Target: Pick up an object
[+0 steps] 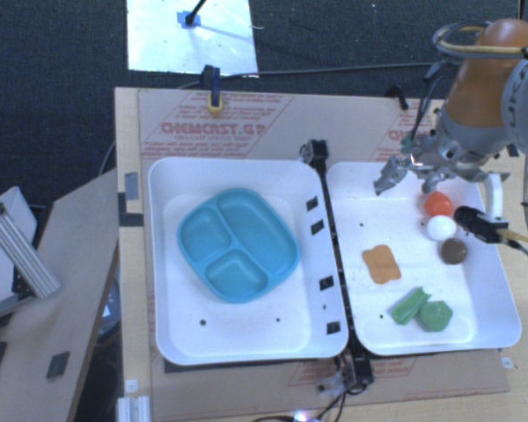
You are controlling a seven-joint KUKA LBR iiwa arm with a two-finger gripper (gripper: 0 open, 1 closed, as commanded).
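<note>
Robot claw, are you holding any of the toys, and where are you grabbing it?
Nothing is held. The gripper hangs open above the right bin, apart from the orange ball and white ball.

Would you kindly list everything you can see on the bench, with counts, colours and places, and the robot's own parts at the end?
White bins: two, white, side by side on the bench.
Divided plate: one, light blue, three compartments, in the left bin.
Orange ball: one, right bin, far right side.
White ball: one, just in front of the orange ball.
Brown ball: one, in front of the white ball.
Flat orange piece: one, middle of the right bin.
Green pieces: two, right bin, near edge.
Arm: one, grey with an orange band, reaching in from the right.
Claw: one, over the right bin's far side.
</note>
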